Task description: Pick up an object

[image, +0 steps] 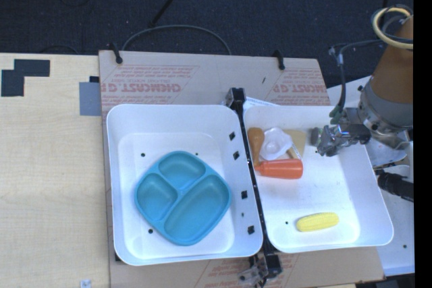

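In the camera view we read "CHEMCRZT" printed in red, upside down, on the cardboard sheet (202, 81) under both bins. The right bin (374, 226) holds a yellow corn cob (317, 221) near its front edge, an orange carrot (279, 168) by its left wall, and a clear-white crumpled piece (275, 142) just behind the carrot. The left bin (128, 125) carries a blue divided plate (182, 197). The tool (327, 141) hangs over the right bin's back right corner — whether its fingers are apart or together, we cannot tell.
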{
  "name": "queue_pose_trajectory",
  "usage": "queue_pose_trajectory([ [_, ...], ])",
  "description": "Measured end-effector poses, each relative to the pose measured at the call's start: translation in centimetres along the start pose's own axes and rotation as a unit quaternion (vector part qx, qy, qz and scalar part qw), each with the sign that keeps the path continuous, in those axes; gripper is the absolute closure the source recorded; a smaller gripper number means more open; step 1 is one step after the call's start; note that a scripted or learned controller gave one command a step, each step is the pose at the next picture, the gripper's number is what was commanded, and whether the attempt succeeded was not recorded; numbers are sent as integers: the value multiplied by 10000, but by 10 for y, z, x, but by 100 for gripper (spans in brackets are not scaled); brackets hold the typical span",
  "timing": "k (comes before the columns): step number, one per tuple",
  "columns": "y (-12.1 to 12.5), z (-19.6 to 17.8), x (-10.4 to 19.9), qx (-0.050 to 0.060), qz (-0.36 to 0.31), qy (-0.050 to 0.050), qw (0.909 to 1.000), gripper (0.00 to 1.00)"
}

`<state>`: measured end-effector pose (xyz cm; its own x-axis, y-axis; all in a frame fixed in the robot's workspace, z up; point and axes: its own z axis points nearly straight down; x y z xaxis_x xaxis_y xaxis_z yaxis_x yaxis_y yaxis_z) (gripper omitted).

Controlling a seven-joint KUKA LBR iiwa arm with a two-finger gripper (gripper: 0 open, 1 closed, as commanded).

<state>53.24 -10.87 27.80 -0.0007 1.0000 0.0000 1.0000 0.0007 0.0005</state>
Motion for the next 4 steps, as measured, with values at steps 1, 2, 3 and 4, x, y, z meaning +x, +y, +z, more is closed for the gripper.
queue_pose_trajectory([
  [1, 4, 17, 47, 22, -8, 7, 10000, 100],
  [2, 1, 16, 105, 25, -17, 8, 10000, 100],
  [3, -10, 25, 160, 29, -17, 7, 10000, 100],
  [4, -1, 39, 206, 25, -9, -1, 10000, 100],
])
